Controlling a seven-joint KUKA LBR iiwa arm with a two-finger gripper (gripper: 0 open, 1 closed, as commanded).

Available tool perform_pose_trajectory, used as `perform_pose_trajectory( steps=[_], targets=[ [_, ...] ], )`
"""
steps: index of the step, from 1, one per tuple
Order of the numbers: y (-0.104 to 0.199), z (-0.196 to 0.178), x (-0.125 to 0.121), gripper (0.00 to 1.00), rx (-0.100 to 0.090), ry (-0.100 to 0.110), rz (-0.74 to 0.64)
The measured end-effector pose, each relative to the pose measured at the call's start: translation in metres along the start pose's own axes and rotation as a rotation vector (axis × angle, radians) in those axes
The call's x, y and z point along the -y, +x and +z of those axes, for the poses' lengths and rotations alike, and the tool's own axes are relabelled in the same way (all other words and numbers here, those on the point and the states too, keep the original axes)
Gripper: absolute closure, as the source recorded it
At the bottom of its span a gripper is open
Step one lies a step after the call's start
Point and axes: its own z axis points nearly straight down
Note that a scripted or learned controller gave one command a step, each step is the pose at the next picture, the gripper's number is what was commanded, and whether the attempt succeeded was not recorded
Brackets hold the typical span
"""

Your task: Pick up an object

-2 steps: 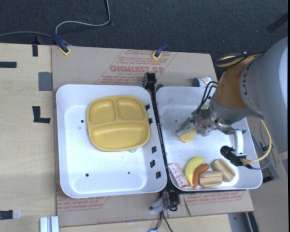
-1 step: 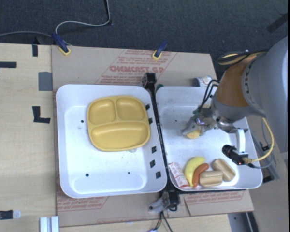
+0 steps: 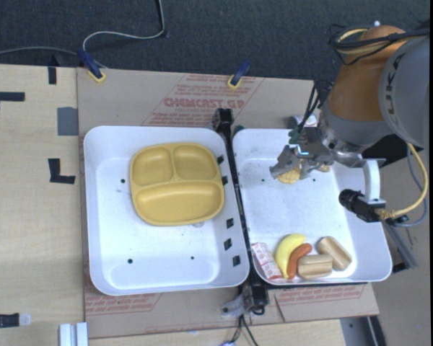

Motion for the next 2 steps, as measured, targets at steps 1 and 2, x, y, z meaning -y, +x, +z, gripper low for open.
perform_pose_trajectory(
  steps=[1, 2],
  targets=[
    [0.066, -0.013, -0.016, 1.0, -0.001, 0.002, -0.001],
    [0.016, -0.033, -0.015, 1.0, 0.001, 0.001, 0.002]
  ],
)
